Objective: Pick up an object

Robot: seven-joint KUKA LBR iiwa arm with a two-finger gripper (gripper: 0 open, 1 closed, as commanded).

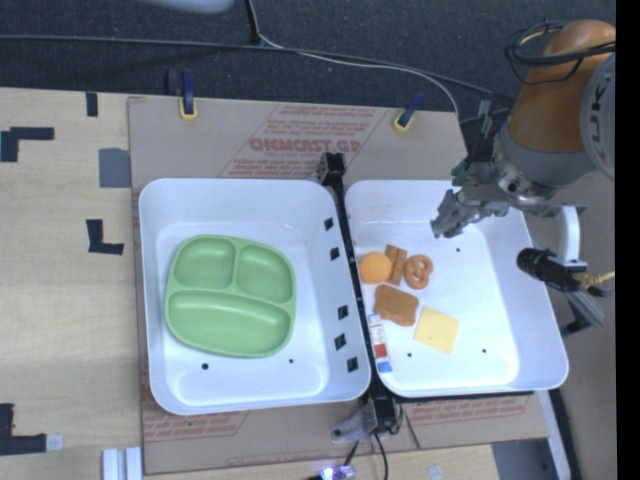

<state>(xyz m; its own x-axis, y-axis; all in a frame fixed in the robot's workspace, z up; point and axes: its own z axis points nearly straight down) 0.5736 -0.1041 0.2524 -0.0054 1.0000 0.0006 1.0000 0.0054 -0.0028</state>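
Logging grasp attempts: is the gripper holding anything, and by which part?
Nothing is held. The gripper hangs above bare floor of the right bin, apart from the food pieces.

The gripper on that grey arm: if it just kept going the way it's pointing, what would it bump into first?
Probably the bare floor of the right white bin. The gripper points down and slightly left, short of the brown pretzel, though depth is hard to judge from above.

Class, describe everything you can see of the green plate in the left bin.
The green plate is a pale green, rounded-square tray, seemingly plastic, with three compartments: two smaller ones at the far side and one long one nearer the camera. It lies flat, right way up, in the left bin, slightly turned against the bin's sides. Nothing lies in it, and it touches nothing but the bin floor.
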